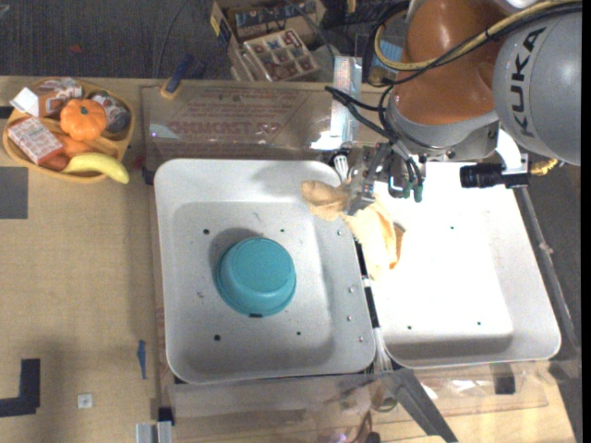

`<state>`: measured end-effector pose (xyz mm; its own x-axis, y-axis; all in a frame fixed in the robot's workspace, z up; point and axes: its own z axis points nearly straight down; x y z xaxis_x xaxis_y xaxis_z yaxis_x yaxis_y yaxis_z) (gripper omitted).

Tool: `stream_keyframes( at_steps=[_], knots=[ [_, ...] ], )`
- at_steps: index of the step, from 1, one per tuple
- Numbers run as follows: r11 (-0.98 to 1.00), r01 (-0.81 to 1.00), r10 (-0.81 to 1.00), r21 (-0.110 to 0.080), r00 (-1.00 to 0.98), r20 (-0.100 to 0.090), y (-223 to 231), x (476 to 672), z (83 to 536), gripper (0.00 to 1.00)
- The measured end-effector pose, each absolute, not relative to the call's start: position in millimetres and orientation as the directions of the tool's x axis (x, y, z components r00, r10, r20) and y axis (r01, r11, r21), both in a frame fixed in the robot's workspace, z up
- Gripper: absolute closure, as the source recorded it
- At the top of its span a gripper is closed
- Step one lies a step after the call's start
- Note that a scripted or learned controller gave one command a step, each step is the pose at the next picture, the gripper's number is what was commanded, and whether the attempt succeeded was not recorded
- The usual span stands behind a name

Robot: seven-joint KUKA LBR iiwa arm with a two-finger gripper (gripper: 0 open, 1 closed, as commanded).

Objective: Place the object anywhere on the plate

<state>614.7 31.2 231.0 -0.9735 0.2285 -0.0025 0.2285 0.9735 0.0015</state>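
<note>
"KUKA" stood in black letters on the grey arm (pixel 540 72) at upper right; its two-finger gripper (pixel 362 190) pinched a limp tan cloth (pixel 355 215) above the round teal plate (pixel 257 275).

A teal plate (pixel 257 276), turned upside down, sits near the middle of the left bin (pixel 185 201). At its 2 o'clock the gripper (pixel 362 192) hangs over the seam between the left bin and the right bin (pixel 480 284), its fingers (pixel 355 195) closed on a limp tan-and-yellow cloth object (pixel 369 221) draped across both rims. A fruit basket (pixel 66 129) rests on the table (pixel 74 284) at 10 o'clock.
</note>
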Motion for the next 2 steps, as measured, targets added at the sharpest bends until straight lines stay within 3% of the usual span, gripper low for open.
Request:
stream_keyframes(
  at_steps=[1, 2],
  knots=[
    [1.000, 0.003, 0.003, 0.002, -1.000, -0.003, 89, 602.7, 227, 1.00],
    [1.000, -0.001, -0.001, 0.002, -1.000, -0.003, 139, 586.7, 227, 1.00]
  ],
)
